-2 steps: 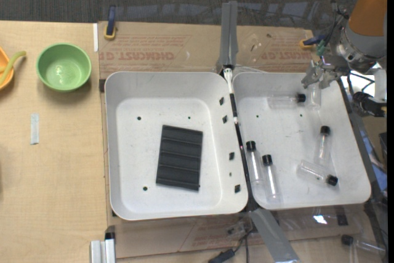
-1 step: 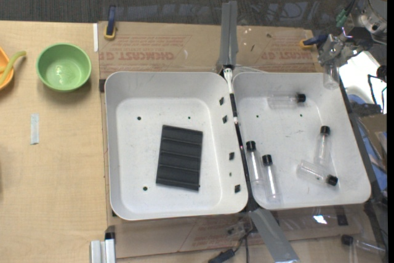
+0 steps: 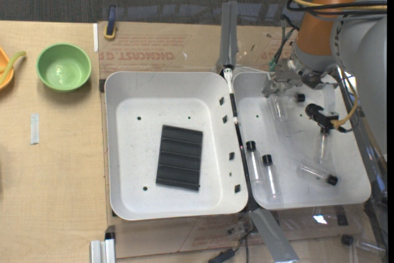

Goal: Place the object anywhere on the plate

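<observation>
Tubes (image 3: 266, 174) lie loose in right bin (image 3: 345, 191), unpicked; dark ribbed plate (image 3: 180, 157) waits in left bin (image 3: 123, 132); gripper (image 3: 278, 84) state unclear.

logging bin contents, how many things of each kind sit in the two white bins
black ribbed plate: 1, in the left bin
clear tubes with black caps: 5, in the right bin (; the last two are faint)
total: 6
</observation>
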